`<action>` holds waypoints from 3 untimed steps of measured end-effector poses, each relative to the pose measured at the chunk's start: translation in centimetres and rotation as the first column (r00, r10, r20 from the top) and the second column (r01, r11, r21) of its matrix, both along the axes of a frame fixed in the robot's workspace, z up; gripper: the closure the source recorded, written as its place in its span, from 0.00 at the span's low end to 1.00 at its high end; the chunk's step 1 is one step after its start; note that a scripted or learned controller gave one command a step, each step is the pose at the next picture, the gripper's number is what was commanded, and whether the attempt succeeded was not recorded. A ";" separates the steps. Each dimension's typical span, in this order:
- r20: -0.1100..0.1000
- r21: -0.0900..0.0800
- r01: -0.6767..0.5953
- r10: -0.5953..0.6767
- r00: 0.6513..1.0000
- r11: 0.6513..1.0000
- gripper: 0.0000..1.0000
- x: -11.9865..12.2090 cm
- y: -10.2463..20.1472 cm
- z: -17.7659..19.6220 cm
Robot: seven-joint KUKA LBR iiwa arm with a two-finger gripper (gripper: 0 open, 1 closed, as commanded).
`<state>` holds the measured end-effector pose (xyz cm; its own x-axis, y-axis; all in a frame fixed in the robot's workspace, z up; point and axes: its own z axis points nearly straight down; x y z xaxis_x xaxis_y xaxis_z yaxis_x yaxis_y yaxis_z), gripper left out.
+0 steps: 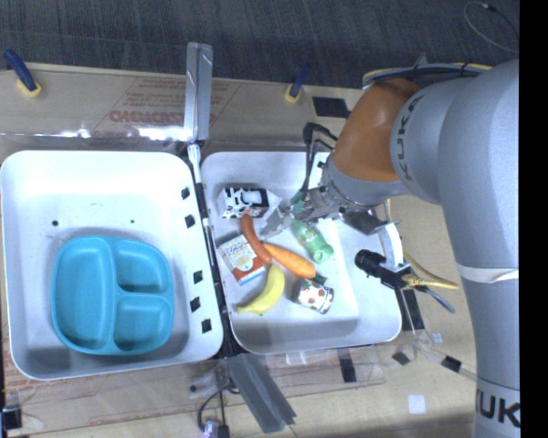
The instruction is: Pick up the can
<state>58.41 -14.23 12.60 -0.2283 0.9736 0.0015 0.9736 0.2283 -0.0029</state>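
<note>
The grey arm's two-finger gripper (297, 210) hangs over the right white bin (374, 322), touching a green plastic bottle (310, 238). A small printed can (314, 296) lies near a yellow banana (266, 294) and an orange carrot (289, 260)

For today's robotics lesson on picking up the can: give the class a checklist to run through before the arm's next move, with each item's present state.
1. Can in view, lower part of right bin: ok.
2. Gripper over the can: not ok; it is above the green bottle.
3. Can clear of neighbours: not ok; carrot and banana are close.
4. Can held: not ok.
5. Finger opening: cannot tell.
</note>
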 end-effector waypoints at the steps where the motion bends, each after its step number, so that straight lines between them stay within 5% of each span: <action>1: 0.012 -0.004 -0.201 0.201 0.979 0.980 0.00 -6.6 4.3 -3.0; 2: 0.004 -0.002 -0.423 0.423 0.906 0.906 0.00 -10.7 -1.8 1.6; 3: 0.001 0.001 -0.162 0.162 0.987 0.987 0.00 -10.7 2.6 -2.3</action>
<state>47.67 -11.64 10.35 -0.3835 0.9236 0.0022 0.9236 0.3835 -0.0015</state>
